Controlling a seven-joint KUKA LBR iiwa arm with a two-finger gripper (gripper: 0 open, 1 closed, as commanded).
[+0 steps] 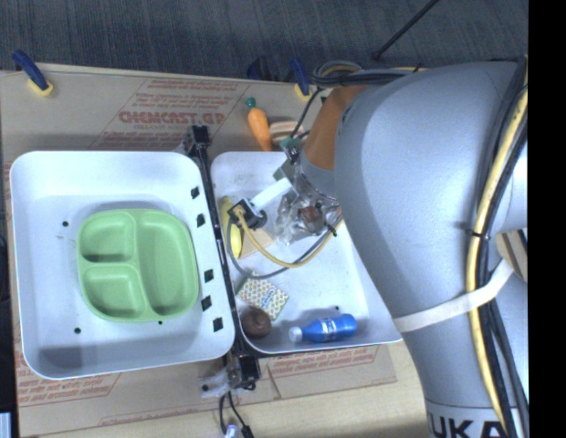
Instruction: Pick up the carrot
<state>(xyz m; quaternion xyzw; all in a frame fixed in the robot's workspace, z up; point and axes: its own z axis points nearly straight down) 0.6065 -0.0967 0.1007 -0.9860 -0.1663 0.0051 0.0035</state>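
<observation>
camera view, green tray in left bin, bottle in right bin, carrot outside, hand state unclear

The grey arm covers the right bin's right side and far corner. The gripper is a blur among cables. A yellow thing by that bin's left wall is partly hidden and cannot be named. The brown round item is too small to identify.

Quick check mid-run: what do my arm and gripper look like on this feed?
The arm is a bulky, rounded grey shell with an orange band above the wrist, a pale strap around it and partial KUKA lettering low down. The gripper is small, metallic.
</observation>
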